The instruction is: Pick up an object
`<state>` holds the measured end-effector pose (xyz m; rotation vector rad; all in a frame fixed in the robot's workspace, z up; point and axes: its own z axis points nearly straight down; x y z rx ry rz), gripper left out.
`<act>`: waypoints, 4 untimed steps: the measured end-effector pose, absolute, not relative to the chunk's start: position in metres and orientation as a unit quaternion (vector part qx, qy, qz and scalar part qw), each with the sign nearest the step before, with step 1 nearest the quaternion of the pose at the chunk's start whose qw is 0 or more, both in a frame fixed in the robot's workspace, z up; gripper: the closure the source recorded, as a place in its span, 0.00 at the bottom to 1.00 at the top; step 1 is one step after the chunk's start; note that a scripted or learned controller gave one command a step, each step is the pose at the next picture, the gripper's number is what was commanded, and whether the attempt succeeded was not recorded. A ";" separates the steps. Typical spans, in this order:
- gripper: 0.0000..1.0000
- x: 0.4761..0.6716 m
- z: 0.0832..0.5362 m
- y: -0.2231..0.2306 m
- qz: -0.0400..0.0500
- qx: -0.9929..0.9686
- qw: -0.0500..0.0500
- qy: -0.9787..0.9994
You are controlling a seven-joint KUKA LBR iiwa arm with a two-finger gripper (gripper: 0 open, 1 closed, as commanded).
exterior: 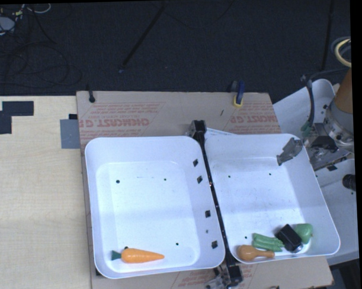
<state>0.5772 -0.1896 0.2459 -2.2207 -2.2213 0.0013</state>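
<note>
Here, carrot (142, 255) in left bin (101, 154); right bin (252, 145), seemingly toy vegetables (268, 242); gripper (295, 147) state unclear.

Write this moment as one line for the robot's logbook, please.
gripper: above right bin's far right edge | holding: nothing seen | carrot: left bin

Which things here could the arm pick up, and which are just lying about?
Pickable: carrot in the left bin; green vegetable, black block, tan gourd-shaped toy in the right bin.
Lying about: blue clamp, cardboard sheet.
</note>
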 end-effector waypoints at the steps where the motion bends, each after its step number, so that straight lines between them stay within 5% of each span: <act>1: 0.00 0.600 0.080 -0.120 0.001 -0.705 0.003 -0.709; 2: 1.00 0.600 0.097 -0.125 0.001 -0.707 0.002 -0.707; 3: 0.00 0.600 0.097 -0.125 0.001 -0.708 0.002 -0.706; 4: 0.00 0.646 0.125 -0.088 -0.001 -0.706 -0.001 -0.709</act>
